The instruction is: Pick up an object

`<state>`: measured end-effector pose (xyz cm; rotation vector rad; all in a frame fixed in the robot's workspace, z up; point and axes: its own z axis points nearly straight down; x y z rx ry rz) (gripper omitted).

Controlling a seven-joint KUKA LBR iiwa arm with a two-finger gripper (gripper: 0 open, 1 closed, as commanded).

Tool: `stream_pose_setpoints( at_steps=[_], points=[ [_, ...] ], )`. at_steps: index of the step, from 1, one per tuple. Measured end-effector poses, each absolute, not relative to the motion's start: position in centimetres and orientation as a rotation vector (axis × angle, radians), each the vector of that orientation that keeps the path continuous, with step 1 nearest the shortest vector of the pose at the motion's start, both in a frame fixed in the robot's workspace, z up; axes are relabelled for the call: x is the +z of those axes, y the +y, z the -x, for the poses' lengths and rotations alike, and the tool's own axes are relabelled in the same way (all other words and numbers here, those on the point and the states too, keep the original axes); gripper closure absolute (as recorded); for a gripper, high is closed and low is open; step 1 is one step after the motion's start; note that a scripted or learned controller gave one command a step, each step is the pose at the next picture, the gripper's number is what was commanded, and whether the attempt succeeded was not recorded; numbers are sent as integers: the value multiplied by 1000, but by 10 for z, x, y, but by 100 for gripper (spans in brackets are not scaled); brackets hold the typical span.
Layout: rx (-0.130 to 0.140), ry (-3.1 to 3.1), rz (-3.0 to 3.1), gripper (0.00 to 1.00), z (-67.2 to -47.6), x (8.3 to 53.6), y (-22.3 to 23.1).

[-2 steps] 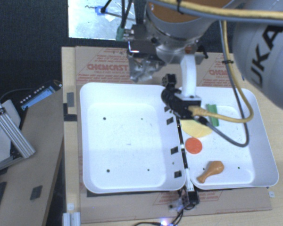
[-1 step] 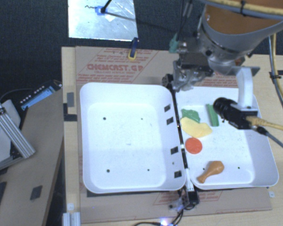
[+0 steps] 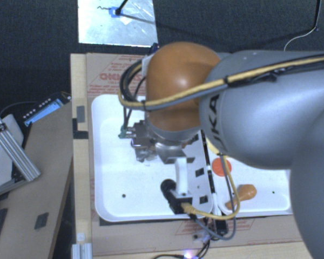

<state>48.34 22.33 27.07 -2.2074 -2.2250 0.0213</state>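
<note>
The grey arm with its orange band (image 3: pixel 178 85) reaches in from the right and hangs low over the left white bin (image 3: pixel 110 150). Its wrist and gripper body (image 3: pixel 151 144) sit over the middle of that bin, near the divider between the bins. The arm covers whatever lies directly beneath it. In the right bin (image 3: pixel 270 201) an orange round object (image 3: pixel 222 167) peeks out beside the arm, and an orange-brown oblong object (image 3: pixel 244 192) lies nearer the front.
Cables (image 3: pixel 205 220) loop down from the wrist over the bins' front rim. A metal frame (image 3: pixel 11 150) stands at the left of the bench. A shiny sheet (image 3: pixel 116 15) lies beyond the bins at the back.
</note>
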Motion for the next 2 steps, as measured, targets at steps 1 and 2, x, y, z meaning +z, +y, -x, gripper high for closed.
stream_pose_setpoints(
  at_steps=[1,2],
  points=[
    [-30,-2232,2222,100,-533,420,235],
    [-12,-2220,2231,100,-536,483,163]
  ],
)
